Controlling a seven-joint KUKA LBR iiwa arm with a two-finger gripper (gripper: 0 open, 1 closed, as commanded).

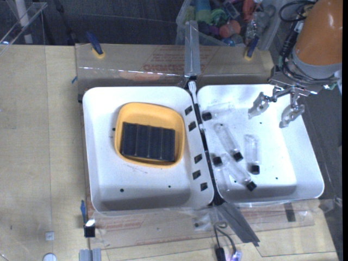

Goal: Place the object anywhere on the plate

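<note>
The gripper (276, 111) hangs wide open and holding nothing over the right bin's (304, 162) far corner. The nearest clear tube (251, 148), probably the object, lies below-left of it, long axis running near to far. The plate (149, 113) sits in the left bin (100, 145).

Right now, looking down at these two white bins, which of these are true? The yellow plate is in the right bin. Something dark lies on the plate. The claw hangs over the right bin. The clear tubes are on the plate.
1. False: the yellow square plate sits in the left white bin.
2. True: a dark ribbed rectangular block lies on it.
3. True: the claw hangs over the right white bin.
4. False: the clear plastic tubes with black caps lie in the right bin.
</note>
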